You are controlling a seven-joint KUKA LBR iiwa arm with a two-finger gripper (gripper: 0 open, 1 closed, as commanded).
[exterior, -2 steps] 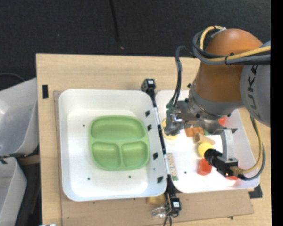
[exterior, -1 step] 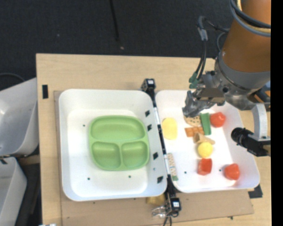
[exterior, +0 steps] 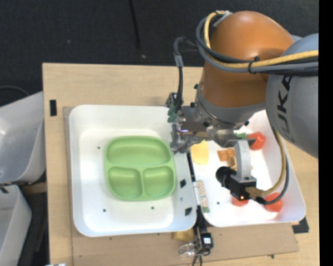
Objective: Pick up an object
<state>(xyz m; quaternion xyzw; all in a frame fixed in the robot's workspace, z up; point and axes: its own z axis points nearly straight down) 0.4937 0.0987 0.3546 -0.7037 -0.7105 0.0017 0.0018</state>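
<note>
Yellow block (exterior: 200, 153) in the right bin (exterior: 291, 218), just beside the gripper (exterior: 181, 133) and a little nearer the camera. Gripper low over the wall between the two bins, apparently at the reaching step, with nothing seen held. Cannot tell whether spread or pressed together, since it sits tucked under the arm (exterior: 238, 65). Next move, probably: shift sideways over the block, settle down around it, then close and lift. Past the block from the gripper, a brown piece (exterior: 227, 157), too small to name. Farther out, red pieces (exterior: 258, 141), partly covered by the arm. On the gripper's other side, a green tray (exterior: 140, 168) in the left bin (exterior: 83, 215), well apart from the block.
</note>
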